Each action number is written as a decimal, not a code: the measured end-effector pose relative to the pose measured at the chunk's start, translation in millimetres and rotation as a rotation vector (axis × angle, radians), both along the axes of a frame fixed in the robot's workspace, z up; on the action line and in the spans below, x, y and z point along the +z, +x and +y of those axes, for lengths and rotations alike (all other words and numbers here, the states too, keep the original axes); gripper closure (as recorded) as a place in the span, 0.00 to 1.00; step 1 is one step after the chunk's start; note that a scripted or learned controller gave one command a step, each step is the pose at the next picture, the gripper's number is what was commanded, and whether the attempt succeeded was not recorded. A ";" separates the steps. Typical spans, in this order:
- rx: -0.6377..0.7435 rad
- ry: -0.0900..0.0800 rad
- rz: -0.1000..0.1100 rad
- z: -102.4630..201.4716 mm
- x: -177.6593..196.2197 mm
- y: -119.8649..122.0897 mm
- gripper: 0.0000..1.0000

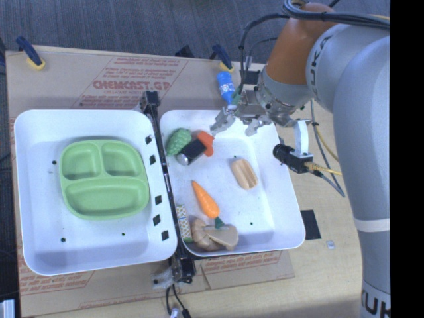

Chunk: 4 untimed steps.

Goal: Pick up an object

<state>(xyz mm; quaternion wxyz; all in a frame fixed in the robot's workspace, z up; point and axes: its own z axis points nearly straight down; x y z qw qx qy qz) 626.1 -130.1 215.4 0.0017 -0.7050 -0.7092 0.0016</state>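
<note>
My gripper [236, 124] hangs over the far edge of the right bin [281, 207], open, its two fingers [219, 123] spread apart with nothing between them. Just left of and below it lie a green leafy toy [177, 140] and a black and orange piece [197, 148], touching each other. A tan hot-dog bun [244, 173] lies in the bin's middle right. An orange carrot [206, 200] rests below the middle. A beige mushroom-like toy [214, 234] sits at the near edge.
The left bin [33, 144] holds a green divided plate [104, 177]. A black divider with clips [159, 177] runs between the bins. A blue clamp [226, 87] stands behind the right bin. Cables and a black connector [291, 158] hang right of the gripper.
</note>
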 end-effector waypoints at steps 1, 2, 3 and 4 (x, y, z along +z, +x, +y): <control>-0.273 0.000 0.003 1.9 -103.5 -35.7 0.00; -0.257 0.001 0.003 25.2 -124.6 -122.8 0.00; -0.252 0.000 0.004 25.2 -114.6 -122.4 1.00; -0.095 0.001 -0.001 48.5 -3.9 -149.7 1.00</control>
